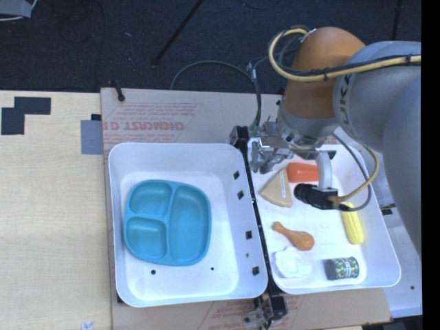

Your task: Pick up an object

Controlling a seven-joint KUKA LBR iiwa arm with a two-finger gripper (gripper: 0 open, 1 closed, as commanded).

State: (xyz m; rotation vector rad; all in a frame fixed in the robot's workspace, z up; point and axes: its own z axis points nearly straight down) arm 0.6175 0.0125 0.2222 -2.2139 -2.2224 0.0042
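Observation:
My gripper (265,158) hangs over the far left corner of the right bin (385,267), close to the wall between the two bins. Just below it lies a tan cheese wedge (278,191), and an orange block (302,172) lies to its right. I cannot make out anything held in the gripper. Farther toward the front of that bin lie a brown drumstick (295,236), a yellow corn cob (353,226), a white rounded piece (292,264) and a small dark can (342,268) on its side.
The left bin (137,158) holds a blue divided plate (167,221). The grey arm with its orange band (323,53) reaches in from the upper right over the back of the right bin. Cardboard lies under both bins.

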